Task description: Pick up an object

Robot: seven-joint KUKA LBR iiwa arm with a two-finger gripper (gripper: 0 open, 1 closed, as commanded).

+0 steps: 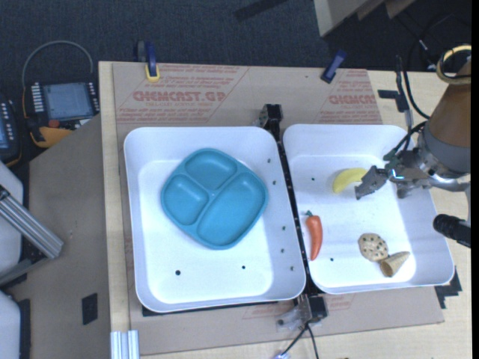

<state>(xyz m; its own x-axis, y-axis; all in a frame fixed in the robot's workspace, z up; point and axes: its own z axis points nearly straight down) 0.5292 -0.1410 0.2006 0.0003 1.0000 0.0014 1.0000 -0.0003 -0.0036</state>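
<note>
A small yellow banana (347,179), short and curved like a toy fruit, lies in the right bin (419,275) at about eleven o'clock from that bin's middle. It is the object nearest the gripper (378,179), so it is likely the one being tried for. The gripper sits at the banana's three o'clock, touching or nearly touching its right end. A dark finger (367,185) slants down toward the left just beside the fruit. Whether the pincer is wide, narrow or closed on anything cannot be told from this angle, and nothing is clearly seen between its fingers.

As a judgement, the task is at the reaching stage: the banana rests on the bin floor, not lifted. Closing on it and raising it are left to do.

Other things lie in the same bin. A red chili pepper (314,232) with a green stem lies upright along the left wall, at seven o'clock from the banana. A round speckled cookie (372,245) sits at five o'clock from the banana, and a tan wedge-shaped piece (394,263) lies just beside the cookie at its four o'clock.

The grey arm (449,137) reaches in from three o'clock.

The left bin (150,200) holds a blue divided plate (214,197) with three compartments, near its middle, well apart from the gripper.
</note>
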